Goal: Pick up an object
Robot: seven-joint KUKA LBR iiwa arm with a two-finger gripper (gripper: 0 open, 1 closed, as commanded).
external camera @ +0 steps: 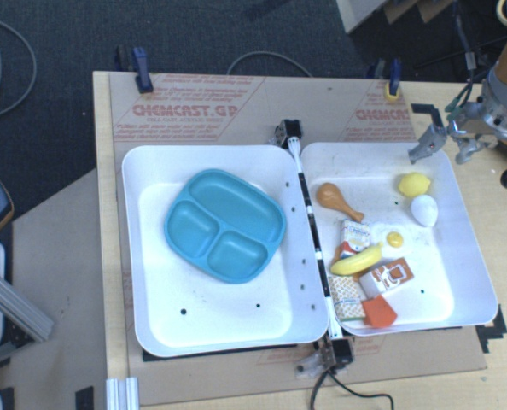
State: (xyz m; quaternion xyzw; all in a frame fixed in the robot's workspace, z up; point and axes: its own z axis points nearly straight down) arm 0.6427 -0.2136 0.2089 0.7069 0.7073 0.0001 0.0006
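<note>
My gripper (448, 143) hangs over the far right corner of the right bin (467, 229), up above its rim, and my fingers stand spread apart with nothing between them. Nothing is picked yet.

What I could take lies below and to the left of me in that bin. Nearest are the lemon (414, 184) and the white egg (424, 210), just beside each other. Further in sit the drumstick (335, 199), a small yellow piece (394, 239), and a tight cluster: the banana (356, 260) lying across small cartons (387, 276), with an orange block (379, 313) and a cracker packet (347, 295) touching them. The left bin (151, 306) carries a blue tray (225, 225).

The risks, as I judge them: the lemon and egg are round and smooth, so if I close off-centre either may squirt out sideways or roll away. They sit so near each other that one finger might land on the egg while I aim for the lemon. In the cluster there is little room for my fingers to go down; I could press on the banana or nudge the heap and clamp on air.
</note>
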